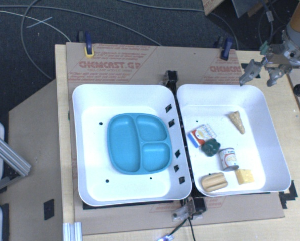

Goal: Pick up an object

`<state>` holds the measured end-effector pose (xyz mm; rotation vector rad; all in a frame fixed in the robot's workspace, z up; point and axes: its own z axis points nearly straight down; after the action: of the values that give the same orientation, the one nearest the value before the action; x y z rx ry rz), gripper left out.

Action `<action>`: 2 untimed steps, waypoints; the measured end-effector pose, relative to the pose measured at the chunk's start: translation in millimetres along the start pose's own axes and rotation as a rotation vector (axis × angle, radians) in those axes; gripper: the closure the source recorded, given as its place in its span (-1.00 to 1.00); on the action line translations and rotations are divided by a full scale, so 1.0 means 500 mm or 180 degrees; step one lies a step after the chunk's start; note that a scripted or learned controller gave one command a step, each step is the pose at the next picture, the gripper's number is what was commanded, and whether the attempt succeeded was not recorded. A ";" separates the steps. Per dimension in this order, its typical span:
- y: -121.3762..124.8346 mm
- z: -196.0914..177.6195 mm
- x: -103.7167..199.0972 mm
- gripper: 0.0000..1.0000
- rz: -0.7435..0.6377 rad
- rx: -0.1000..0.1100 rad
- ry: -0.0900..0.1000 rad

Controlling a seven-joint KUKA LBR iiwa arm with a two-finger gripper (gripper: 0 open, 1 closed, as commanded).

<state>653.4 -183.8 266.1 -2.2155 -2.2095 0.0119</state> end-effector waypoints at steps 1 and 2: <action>0.004 -0.017 0.001 -1.00 -0.0010 -0.0044 -0.0010; -0.006 0.103 -0.008 -1.00 -0.0006 -0.0024 -0.0005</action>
<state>649.4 -187.9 214.7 -2.2180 -2.2161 0.0055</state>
